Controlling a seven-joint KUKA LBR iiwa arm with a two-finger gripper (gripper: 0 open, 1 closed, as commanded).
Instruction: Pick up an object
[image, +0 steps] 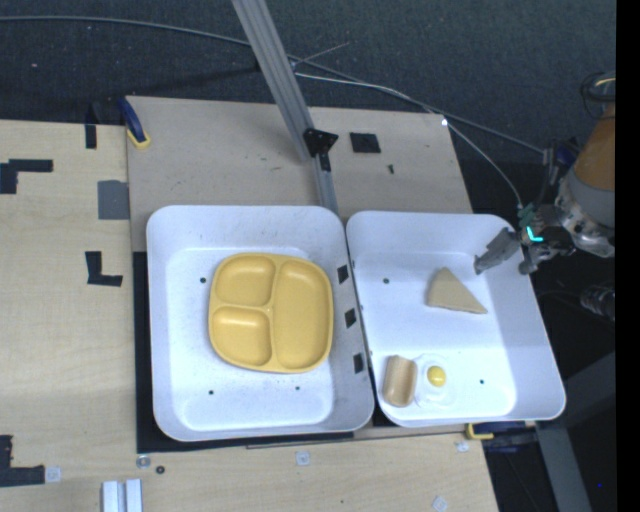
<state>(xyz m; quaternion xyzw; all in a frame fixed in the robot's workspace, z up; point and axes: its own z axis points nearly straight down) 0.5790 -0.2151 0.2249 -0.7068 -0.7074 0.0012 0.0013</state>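
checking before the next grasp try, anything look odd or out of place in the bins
Nothing stands out. The yellow divided plate lies flat in the left bin; the tan wedge, tan cylinder and toy fried egg rest in the right bin.

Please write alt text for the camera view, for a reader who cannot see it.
A grey two-finger gripper hangs over the right shallow white bin, near a tan wedge-shaped piece; a tan cylinder and a toy fried egg lie nearer the front. The left white bin holds a yellow divided plastic plate.
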